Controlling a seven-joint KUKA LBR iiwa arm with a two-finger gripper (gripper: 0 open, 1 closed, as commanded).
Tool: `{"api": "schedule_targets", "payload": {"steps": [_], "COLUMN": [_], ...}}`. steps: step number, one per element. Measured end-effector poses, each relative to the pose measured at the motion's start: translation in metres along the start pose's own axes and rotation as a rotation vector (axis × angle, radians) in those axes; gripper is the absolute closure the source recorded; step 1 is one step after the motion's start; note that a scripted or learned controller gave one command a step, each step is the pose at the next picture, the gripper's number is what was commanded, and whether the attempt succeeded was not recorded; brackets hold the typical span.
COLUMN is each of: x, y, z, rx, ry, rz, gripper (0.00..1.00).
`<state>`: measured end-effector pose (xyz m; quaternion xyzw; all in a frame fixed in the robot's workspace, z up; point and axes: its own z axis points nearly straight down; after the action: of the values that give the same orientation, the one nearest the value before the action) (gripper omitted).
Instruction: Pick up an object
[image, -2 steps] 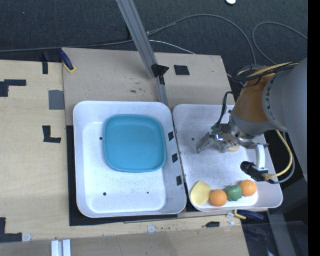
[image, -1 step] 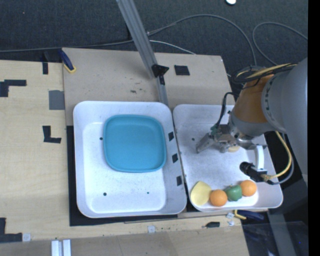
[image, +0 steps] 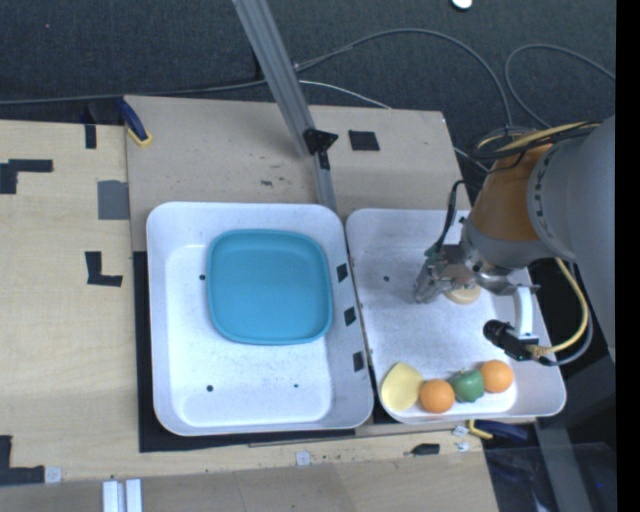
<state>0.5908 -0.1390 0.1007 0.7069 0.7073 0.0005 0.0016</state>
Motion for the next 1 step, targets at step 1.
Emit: {"api": "schedule_targets", "payload": {"steps": [1], "x": [0.0016], "y": [-0.0067], "z": [-0.0456], "rx": [0.0], "ry": [0.001], "rz": [0.0], "gripper": [1.0]}}
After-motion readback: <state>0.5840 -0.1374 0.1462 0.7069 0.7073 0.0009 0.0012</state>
